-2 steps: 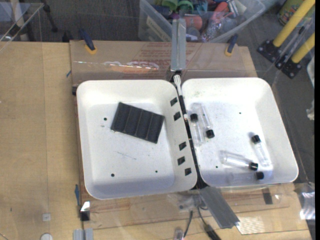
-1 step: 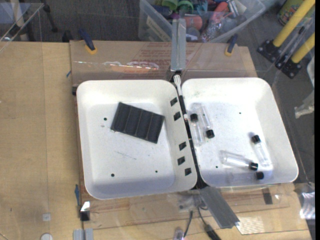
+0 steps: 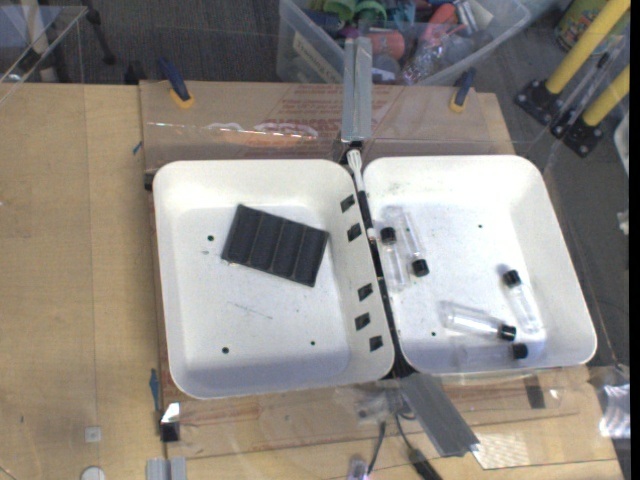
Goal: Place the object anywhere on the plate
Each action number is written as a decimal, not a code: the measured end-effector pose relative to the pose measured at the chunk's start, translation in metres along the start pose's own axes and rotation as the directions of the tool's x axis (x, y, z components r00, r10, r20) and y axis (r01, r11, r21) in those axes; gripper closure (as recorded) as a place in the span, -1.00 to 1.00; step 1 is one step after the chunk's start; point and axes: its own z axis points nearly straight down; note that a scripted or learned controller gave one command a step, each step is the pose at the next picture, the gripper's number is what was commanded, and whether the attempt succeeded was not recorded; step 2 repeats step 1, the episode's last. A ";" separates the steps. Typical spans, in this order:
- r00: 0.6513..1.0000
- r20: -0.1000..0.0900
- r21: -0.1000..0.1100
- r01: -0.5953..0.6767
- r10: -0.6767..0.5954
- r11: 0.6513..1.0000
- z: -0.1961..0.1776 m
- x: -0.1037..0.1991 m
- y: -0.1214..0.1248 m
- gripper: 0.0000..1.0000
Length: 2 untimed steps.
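Wooden surface spreads under a taped brown cardboard sheet, which is pinned at its far edge by two blue-and-orange clamps. Two shallow white bins sit on it side by side, their inner rims touching along a seam marked by a row of small black tabs.

The left bin holds the plate, a dark grey ribbed rectangle lying flat and slightly skewed in the far half of the bin, apart from every wall.

The right bin holds the clear plastic vials with black caps, none touching the plate. Two vials lie close together near the seam. A third vial lies near the right wall, and a fourth vial rests just beside it towards the near rim, with one more black cap close to the corner.

Beyond the bins stands a clear tub full of colourful plastic toys, with yellow poles on black bases to its right.

Whether the claw is released or clenched cannot be told.
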 end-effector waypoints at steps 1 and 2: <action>1.000 0.000 0.001 0.000 0.000 1.000 0.001 0.000 0.000 -1.00; 1.000 0.000 0.001 0.000 0.000 1.000 0.001 0.000 0.000 -1.00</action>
